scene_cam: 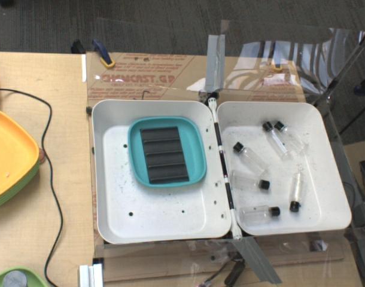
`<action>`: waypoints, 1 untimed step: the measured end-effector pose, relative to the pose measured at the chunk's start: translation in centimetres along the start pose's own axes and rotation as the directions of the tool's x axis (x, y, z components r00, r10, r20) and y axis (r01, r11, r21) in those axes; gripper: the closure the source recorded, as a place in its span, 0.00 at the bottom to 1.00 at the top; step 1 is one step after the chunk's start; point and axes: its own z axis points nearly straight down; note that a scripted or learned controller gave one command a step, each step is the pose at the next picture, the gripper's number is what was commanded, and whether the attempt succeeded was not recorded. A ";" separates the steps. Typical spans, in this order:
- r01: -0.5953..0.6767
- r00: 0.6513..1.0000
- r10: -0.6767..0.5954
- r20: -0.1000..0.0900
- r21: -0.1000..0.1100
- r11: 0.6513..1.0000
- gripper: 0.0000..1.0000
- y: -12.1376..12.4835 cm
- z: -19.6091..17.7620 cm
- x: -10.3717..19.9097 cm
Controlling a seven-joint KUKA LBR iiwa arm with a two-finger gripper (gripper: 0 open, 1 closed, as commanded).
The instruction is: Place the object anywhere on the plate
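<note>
A teal plate (196, 154) with rounded corners lies in the left white bin (110, 178), toward its upper middle. A dark ribbed rectangular block (164, 154) rests on the plate. The right white bin (326, 160) holds several clear plastic vials with black caps, scattered loosely: one (246, 153) near the upper left, a pair (277, 136) at the upper middle, one (296, 190) at the right and one (261, 211) near the front edge.
Yellow and green dishes (9, 160) sit on the wooden bench at the far left, with a black cable (49, 160) running past them. Printed cardboard (146, 73) lies behind the bins. A metal divider post (215, 64) stands between the bins at the back.
</note>
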 end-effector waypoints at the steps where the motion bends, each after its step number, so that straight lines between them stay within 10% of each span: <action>1: -0.207 0.978 0.207 -0.001 0.000 0.978 0.00 0.3 0.0 -0.4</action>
